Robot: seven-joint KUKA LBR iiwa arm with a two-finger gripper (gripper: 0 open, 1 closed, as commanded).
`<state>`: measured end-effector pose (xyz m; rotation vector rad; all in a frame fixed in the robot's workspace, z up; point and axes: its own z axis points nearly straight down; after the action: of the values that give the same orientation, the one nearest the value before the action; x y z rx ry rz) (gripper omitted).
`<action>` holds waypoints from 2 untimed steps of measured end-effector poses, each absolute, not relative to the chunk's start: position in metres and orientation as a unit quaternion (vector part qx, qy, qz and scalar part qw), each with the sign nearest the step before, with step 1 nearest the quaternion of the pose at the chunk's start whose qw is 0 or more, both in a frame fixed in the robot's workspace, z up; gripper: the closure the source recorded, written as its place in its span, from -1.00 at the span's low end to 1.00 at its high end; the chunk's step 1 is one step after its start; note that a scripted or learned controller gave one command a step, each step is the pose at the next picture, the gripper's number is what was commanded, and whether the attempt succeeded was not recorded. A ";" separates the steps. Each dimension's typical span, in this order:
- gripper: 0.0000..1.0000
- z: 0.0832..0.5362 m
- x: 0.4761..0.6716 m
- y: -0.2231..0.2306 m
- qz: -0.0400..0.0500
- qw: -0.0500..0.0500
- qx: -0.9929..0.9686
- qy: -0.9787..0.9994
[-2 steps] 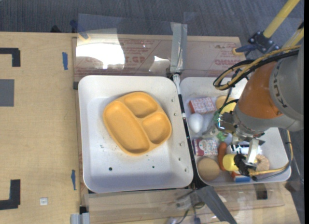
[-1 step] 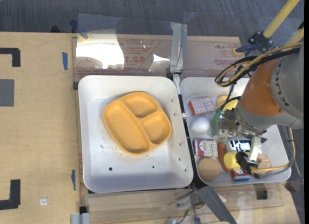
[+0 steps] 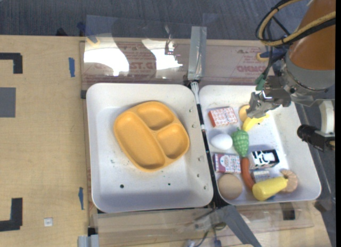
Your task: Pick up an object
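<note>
The gripper (image 3: 259, 104) hangs low over the right bin (image 3: 303, 158), beside a yellow toy (image 3: 249, 121) near the bin's far edge; its finger spacing cannot be told. A yellow divided plate (image 3: 152, 134) fills the left bin (image 3: 101, 150).

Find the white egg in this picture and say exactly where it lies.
The white egg lies in the right bin, near its left wall, just below the red-and-white packet and beside the green vegetable.
</note>
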<state>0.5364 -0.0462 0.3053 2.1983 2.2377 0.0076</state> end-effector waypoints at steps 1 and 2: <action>1.00 0.147 0.545 -0.113 -0.005 -0.004 0.861 0.509; -1.00 0.152 0.548 -0.113 -0.001 -0.002 0.860 0.510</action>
<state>0.5480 -0.1126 0.1516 2.7050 1.6040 -0.0032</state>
